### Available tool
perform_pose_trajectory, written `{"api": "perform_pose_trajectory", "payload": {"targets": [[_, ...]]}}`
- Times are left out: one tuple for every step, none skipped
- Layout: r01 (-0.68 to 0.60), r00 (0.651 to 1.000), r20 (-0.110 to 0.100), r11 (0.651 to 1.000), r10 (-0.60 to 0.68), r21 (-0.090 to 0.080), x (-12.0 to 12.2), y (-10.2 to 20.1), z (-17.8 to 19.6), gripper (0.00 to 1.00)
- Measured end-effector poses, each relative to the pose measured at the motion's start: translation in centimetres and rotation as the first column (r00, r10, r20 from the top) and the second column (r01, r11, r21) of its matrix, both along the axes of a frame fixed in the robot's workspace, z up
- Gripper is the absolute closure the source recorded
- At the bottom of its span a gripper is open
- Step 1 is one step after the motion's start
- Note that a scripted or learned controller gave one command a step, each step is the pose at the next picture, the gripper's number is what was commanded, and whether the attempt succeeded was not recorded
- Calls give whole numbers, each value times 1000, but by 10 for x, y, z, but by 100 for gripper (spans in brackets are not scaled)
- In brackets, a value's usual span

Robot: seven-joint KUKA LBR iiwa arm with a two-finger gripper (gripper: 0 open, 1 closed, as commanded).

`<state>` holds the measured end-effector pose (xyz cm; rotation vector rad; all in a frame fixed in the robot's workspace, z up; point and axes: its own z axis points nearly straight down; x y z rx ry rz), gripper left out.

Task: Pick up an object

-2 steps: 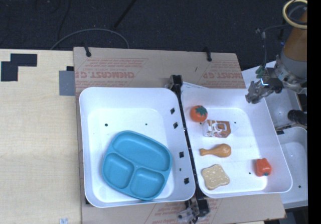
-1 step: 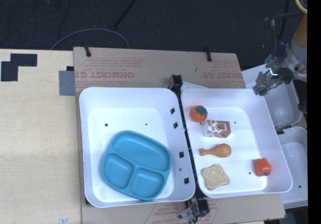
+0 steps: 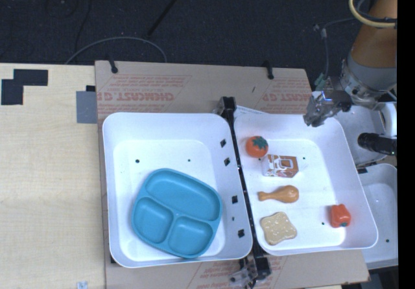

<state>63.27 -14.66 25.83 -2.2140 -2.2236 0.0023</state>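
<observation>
The right bin [image 3: 350,171] holds several toy foods: an orange-red tomato [image 3: 257,146] at its upper left, a small brown-and-white carton [image 3: 281,165] beside it, a tan chicken drumstick [image 3: 280,195] in the middle, a beige slice of toast [image 3: 278,228] at the front, and a red pepper [image 3: 339,215] at the front right. My gripper [image 3: 317,113] hangs over the bin's back right corner, above and apart from all the items. Nothing shows between its fingers.
The left bin [image 3: 123,145] holds a blue divided plate [image 3: 175,212]. A black divider [image 3: 235,171] runs between the bins. Cardboard [image 3: 175,87] lies under both bins. The grey and orange arm [image 3: 375,48] comes in at the upper right.
</observation>
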Motion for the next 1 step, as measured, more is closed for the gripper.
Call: {"api": "perform_pose_trajectory", "payload": {"targets": [[1, 1000, 0, 1000, -1, 0, -3, 45, 2, 100]]}}
